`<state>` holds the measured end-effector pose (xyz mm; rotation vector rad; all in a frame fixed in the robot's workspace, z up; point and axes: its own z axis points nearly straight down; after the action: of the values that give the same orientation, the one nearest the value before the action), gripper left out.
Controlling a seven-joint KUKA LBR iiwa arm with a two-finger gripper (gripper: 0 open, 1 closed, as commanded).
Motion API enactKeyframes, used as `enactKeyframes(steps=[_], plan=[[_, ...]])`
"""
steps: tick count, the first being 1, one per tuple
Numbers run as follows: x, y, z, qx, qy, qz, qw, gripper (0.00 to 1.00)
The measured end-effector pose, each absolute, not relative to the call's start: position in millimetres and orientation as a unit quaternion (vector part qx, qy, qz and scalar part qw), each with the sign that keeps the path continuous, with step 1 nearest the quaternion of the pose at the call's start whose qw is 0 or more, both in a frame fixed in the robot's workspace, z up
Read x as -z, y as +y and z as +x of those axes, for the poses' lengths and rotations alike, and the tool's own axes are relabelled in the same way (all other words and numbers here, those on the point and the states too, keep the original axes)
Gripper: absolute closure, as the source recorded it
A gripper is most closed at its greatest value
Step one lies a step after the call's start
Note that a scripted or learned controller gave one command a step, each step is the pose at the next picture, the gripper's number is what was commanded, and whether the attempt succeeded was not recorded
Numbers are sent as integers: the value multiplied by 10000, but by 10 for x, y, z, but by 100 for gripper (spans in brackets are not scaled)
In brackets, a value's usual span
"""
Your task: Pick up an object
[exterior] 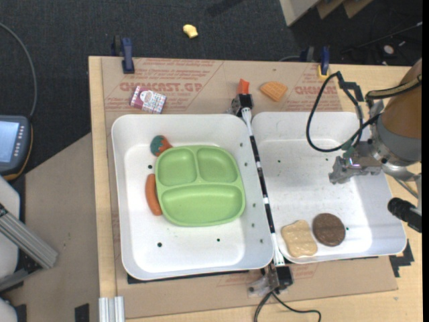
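My gripper (pixel 343 170) hangs over the right side of the right bin (pixel 295 154), above bare white floor. Toward that bin's front lie a round brown cookie (pixel 329 229) and a pale beige bread-like piece (pixel 299 239), side by side and touching. Both sit well in front of the gripper and apart from it. In the left bin (pixel 127 180) a green divided plate (pixel 199 184) fills the middle. An orange sausage-shaped piece (pixel 153 194) lies along the plate's left edge. A small green and red item (pixel 159 144) sits at its far left corner.
On the bench behind the bins lie an orange cracker (pixel 273 90), a small pink packet (pixel 147 99) and an orange-capped clamp (pixel 242 94) at the bins' joint. A black cable (pixel 320 116) loops over the right bin's back. A yellow scrap (pixel 190 30) is on the floor.
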<state>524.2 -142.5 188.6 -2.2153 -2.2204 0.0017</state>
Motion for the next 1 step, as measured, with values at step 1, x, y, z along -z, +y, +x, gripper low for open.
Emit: enactKeyframes(steps=[1], plan=[[-1908, -1444, 5250, 1, -7073, -7069, 1, 0]])
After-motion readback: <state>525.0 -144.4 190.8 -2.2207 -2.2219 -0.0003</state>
